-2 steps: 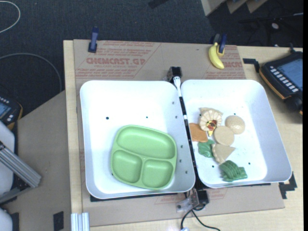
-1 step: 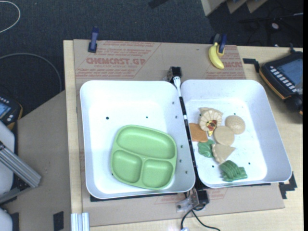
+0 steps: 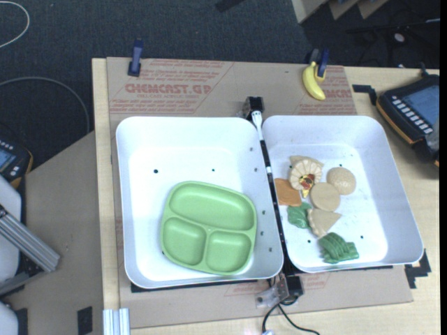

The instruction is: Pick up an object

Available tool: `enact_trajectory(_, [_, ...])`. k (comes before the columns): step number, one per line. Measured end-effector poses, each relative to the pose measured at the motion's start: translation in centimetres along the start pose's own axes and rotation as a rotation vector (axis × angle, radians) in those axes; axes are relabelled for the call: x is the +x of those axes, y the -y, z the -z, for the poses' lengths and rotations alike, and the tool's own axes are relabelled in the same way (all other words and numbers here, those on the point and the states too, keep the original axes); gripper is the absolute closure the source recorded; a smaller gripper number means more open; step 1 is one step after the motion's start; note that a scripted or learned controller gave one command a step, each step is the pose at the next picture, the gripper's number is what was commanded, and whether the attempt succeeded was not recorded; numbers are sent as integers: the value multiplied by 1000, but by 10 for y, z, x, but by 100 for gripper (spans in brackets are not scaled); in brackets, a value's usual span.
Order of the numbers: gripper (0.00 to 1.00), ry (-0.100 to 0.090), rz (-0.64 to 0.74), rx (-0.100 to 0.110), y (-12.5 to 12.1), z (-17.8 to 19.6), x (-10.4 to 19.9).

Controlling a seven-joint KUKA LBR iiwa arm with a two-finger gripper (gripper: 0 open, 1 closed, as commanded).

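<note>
Camera view: I cannot tell the gripper's state from here. The objects to pick are small food pieces point(image 3: 316, 195) clustered in the right bin point(image 3: 380, 152), near its left wall. A green divided plate point(image 3: 208, 227) lies in the left bin point(image 3: 140, 152). A banana point(image 3: 313, 82) rests on the bench beyond.

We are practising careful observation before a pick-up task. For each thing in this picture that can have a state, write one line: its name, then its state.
Green divided plate: right way up in the left bin, its three compartments bare.
Toy food pieces: bunched together, touching, in the right bin.
Green leafy piece: lying at the near end of the bunch.
Banana: lying on the board behind the bins.
</note>
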State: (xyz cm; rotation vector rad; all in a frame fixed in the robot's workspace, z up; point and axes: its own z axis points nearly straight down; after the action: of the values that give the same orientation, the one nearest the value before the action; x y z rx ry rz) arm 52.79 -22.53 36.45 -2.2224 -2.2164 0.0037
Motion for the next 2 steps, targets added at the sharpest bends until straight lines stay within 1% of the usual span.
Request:
enact_trajectory(1, [100, 7, 5, -19, 13, 118, 15])
enact_trajectory(2, [100, -1, 3, 1, 5, 38, 26])
